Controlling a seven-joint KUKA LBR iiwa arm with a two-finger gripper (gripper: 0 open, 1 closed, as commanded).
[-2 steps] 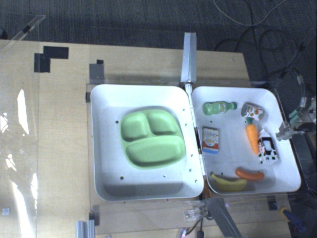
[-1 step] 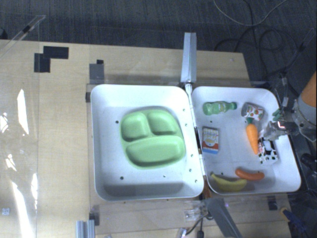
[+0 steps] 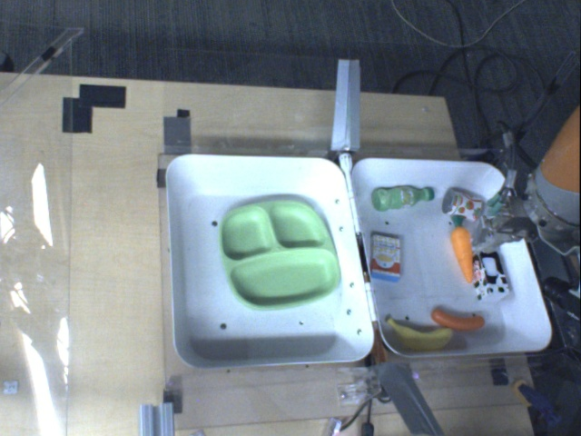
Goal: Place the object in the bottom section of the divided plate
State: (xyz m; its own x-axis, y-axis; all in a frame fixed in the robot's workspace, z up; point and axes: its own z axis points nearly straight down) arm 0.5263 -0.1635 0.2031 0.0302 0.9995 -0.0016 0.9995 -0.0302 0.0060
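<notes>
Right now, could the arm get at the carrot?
Probably yes. The carrot lies uncovered in the right bin, beside the gripper, with nothing on top of it.

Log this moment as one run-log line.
claw over right bin, near carrot | fingers unclear | green divided plate in left bin, holds nothing

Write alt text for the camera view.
A green divided plate sits in the left white bin. The right bin holds a carrot, banana, sausage, green bottle and small carton, with the gripper at its far right edge.
</notes>
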